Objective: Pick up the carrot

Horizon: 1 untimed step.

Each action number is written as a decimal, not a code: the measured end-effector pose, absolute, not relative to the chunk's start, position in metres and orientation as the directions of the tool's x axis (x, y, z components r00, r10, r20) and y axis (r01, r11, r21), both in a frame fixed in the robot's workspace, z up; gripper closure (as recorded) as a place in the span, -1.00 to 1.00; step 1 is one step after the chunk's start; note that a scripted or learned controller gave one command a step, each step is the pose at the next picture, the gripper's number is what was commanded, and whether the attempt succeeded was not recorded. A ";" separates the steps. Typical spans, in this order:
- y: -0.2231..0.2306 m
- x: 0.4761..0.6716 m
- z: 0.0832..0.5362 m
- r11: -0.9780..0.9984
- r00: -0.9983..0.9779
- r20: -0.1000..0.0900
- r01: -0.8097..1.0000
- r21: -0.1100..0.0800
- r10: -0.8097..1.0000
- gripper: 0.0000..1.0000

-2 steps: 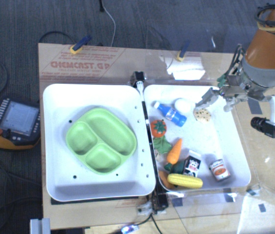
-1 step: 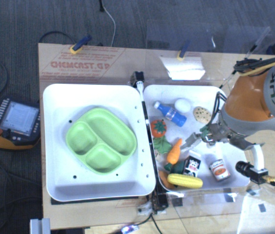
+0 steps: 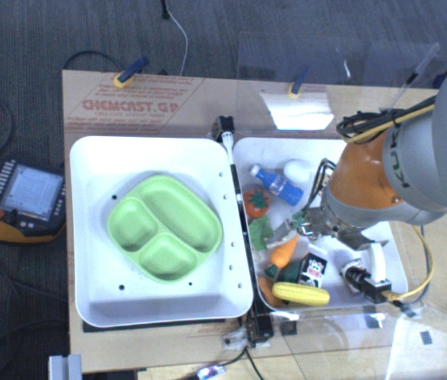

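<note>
Two white bins: green tray (image 3: pixel 165 226) left; carrot (image 3: pixel 284 252), corn (image 3: pixel 301 294) right, gripper (image 3: pixel 301 226) state unclear.

Just left of the gripper (image 3: pixel 301 229) lies the orange carrot (image 3: pixel 285 252), by a red tomato (image 3: pixel 256 201), yellow corn (image 3: pixel 301 294) and a blue-and-white bottle (image 3: pixel 281 182). Farther left, a pale green divided plate (image 3: pixel 165 226) sits in a white bin (image 3: pixel 89 165).

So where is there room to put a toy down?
The left bin has bare white floor all around the green divided plate, whose three sections are bare too. The right bin is crowded: carrot, corn, tomato, bottle and the arm.
</note>
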<state>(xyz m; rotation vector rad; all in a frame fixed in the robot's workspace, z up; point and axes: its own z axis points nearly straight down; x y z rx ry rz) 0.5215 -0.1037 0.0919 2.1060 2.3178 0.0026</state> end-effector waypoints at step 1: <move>-0.104 0.523 0.102 0.095 -0.094 -0.007 0.995 0.012 0.996 1.00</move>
